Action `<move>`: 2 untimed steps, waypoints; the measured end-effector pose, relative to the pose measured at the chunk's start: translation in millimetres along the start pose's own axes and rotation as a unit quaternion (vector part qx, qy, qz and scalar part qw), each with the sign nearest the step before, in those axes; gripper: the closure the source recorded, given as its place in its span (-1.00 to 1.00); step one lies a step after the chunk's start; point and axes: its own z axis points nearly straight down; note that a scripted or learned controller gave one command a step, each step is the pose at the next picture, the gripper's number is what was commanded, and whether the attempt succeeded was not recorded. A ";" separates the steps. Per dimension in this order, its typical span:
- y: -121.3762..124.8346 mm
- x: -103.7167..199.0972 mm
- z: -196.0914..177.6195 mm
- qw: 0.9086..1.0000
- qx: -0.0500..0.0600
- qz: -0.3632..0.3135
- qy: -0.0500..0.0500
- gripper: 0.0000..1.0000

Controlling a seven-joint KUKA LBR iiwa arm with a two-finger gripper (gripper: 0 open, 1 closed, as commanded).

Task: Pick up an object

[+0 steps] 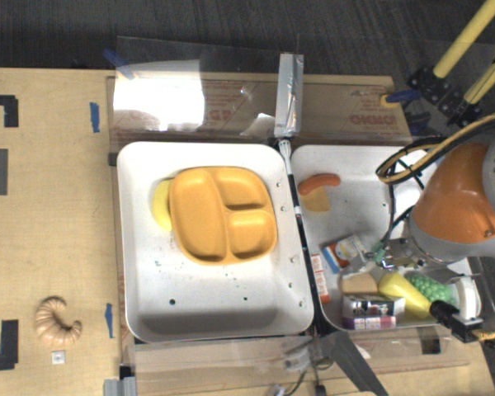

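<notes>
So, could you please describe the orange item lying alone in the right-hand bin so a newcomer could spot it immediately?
Start at the right white bin, beside the bin holding the big yellow-orange divided tray. Near its top left corner lies a small orange sausage-shaped object. Unlike the jumble of packets and bottles lower down by the gripper, it lies alone on bare white floor.
</notes>
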 end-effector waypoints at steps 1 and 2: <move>2.2 0.8 -10.1 1.000 -0.003 0.000 -0.001 1.00; 56.1 55.4 -124.4 1.000 0.003 0.001 0.001 1.00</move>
